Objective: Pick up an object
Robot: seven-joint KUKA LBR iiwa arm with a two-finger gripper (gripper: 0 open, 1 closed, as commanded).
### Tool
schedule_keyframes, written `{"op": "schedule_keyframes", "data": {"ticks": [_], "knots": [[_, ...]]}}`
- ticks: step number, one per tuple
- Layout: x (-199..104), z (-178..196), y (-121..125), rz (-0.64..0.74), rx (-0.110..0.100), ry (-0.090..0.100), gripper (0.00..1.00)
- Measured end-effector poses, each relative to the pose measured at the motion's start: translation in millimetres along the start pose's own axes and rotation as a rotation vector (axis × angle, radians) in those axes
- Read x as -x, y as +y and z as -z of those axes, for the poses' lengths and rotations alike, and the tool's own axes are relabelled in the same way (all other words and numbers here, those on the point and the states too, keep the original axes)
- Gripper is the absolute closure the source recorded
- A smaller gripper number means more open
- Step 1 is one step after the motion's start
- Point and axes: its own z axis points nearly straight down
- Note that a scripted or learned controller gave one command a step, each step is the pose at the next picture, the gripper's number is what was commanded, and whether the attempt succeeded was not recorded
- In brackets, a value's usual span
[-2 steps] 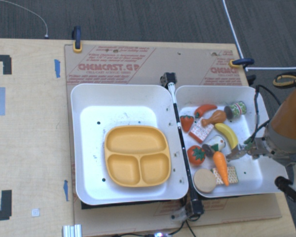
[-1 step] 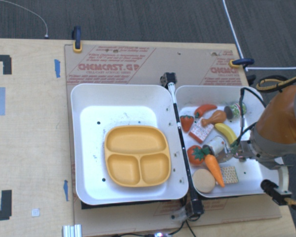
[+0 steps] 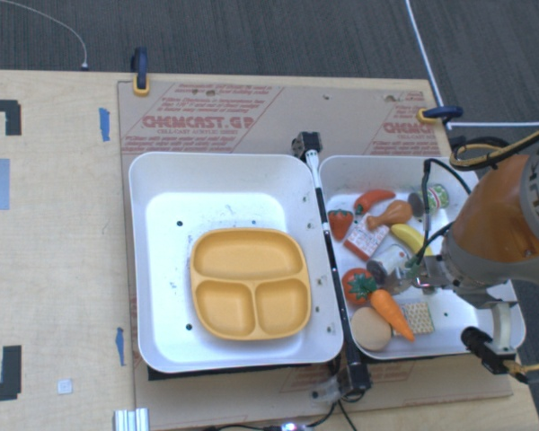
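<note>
The right bin (image 3: 449, 347) holds a pile of toy food. In it lie an orange carrot (image 3: 391, 311), a red tomato (image 3: 357, 283), a beige round bun (image 3: 371, 329), a tan cracker (image 3: 419, 316), a yellow banana (image 3: 406, 236), a brown drumstick (image 3: 391, 214), a red pepper (image 3: 374, 198) and a strawberry (image 3: 341, 224). My gripper (image 3: 413, 272) is low inside this bin, just below the banana and above the carrot and cracker. The wrist hides whatever is under it.
The left bin (image 3: 153, 241) carries an orange three-compartment tray (image 3: 250, 281). A small can with a green label (image 3: 437, 196) sits at the right bin's back. A black clamp (image 3: 306, 143) stands between the bins' far corners. My arm (image 3: 499, 223) covers the right bin's right side.
</note>
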Motion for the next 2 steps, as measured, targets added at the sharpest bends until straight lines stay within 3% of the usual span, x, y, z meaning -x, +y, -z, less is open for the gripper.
{"op": "schedule_keyframes", "data": {"ticks": [1,2], "knots": [[3.0,11.6,2.3,-0.003,0.009,-0.007,1.0],[-98.7,96.6,-1.8,0.007,-0.015,0.014,1.0]]}}
